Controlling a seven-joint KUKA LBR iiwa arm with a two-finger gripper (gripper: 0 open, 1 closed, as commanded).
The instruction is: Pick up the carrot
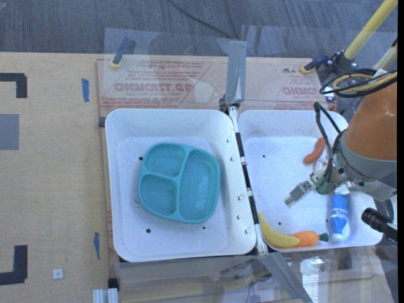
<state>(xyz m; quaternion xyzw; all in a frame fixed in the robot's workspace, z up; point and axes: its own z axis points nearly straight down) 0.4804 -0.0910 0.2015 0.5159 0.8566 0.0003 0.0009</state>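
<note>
The carrot (306, 237), orange with a green stub at its right end, lies along the front wall of the right bin (278, 125). Its left tip touches a yellow banana (274, 231). My gripper (297, 195) hangs over the middle of the right bin, pointing down and to the left. It is above and a little left of the carrot, well apart from it, with nothing seen in it. The grey arm with its orange band (375, 122) covers the bin's right side.
A blue and white bottle (339, 215) stands just right of the carrot's green end. A small curved orange item (314, 151) lies near the right bin's back. The left bin (126, 131) holds a teal divided plate (180, 182). Cables run at the back right.
</note>
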